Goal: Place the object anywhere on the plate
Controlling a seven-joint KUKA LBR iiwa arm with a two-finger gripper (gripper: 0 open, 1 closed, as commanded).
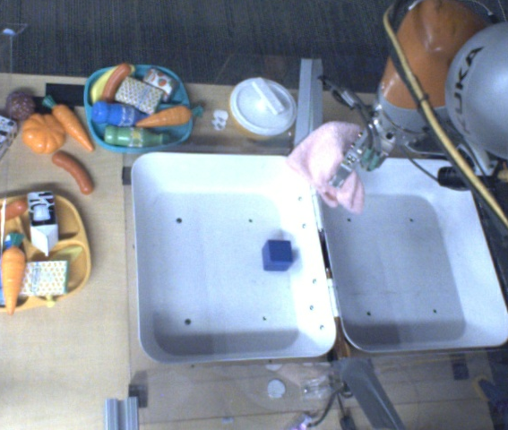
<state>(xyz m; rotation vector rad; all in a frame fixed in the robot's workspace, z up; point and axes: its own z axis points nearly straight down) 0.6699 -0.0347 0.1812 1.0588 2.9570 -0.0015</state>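
- Tool (358, 162): two-finger end of the grey arm with the orange band, reaching in from the right and hanging over the near-left corner region of the right bin. It is clamping a soft pink cloth (328, 161), which is showing between and around its fingers.
- Pink cloth: crumpled, drooping from the tool, hanging above the divide where the two bins are meeting, its lower fold dangling over the right bin's edge.
- Left shallow white bin (191, 330): carrying one small blue cube (278, 254), sitting right of the bin's centre, well apart from the cloth.
- Right shallow white bin (433, 321): lying just beside the left one.
- Round white plate-like dish (262, 106): resting on the wooden bench (101, 365) behind the left bin, near the cloth but apart from it. Judged to be the likely target.
- Bench clutter: a blue bowl of toy food (137, 106) and a yellow tray of toy food (25, 253) standing at the left.
- Risks, as judgement: the limp cloth is being pinched at one part, so it may be slipping free in transit; a trailing fold may be snagging the bin walls; once released, it may be draping half off the small dish.
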